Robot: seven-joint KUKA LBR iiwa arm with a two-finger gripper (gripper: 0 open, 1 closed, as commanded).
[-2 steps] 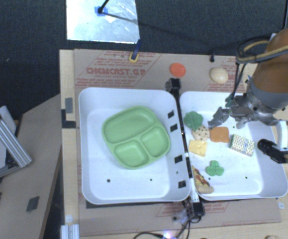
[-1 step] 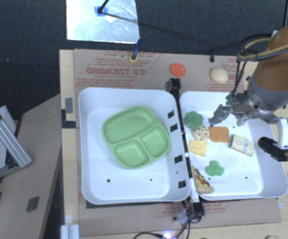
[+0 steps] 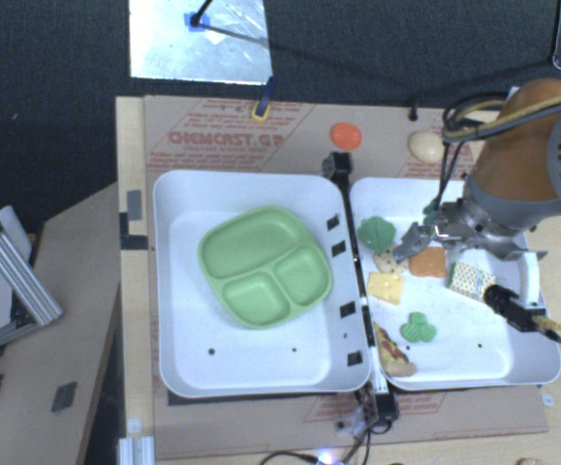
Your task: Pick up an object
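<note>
The hand (image 3: 408,243), whose opening cannot be told, hangs low beside the orange rectangular toy piece (image 3: 429,263); it should centre over that piece before closing.

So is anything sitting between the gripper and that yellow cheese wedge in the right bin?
Nothing visible blocks it. The gripper hangs over the right bin, just above and right of the cheese wedge. A small tan piece lies close beside that path, and the orange piece sits to its right.
</note>
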